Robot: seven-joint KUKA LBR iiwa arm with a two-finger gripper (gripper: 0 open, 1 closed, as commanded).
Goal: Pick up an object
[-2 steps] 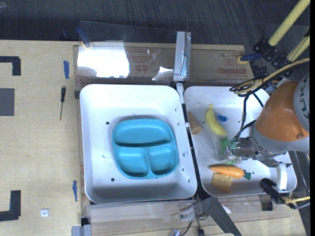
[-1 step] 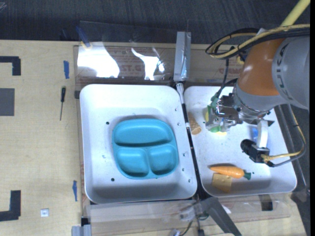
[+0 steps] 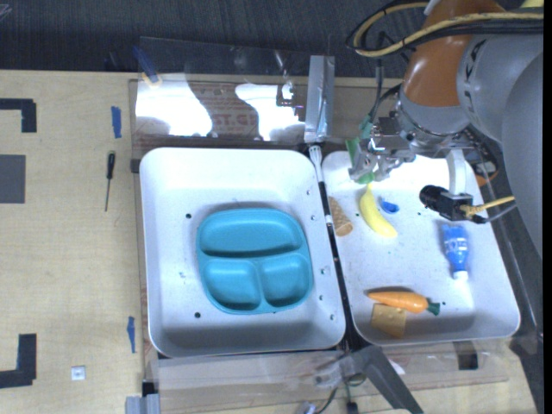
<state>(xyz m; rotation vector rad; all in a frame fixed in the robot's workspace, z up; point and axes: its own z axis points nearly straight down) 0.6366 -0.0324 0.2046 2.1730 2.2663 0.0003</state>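
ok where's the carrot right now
The carrot lies in the right bin near its front edge, just above a tan block and below the banana.

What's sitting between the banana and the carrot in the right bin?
Nothing: in the camera view, bare white bin floor separates the banana from the carrot.

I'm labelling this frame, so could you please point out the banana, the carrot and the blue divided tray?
banana (image 3: 377, 213), camera view, middle of its yellow body.
carrot (image 3: 398, 299), camera view, middle of the orange part.
blue divided tray (image 3: 250, 231), camera view, floor of its long upper compartment.
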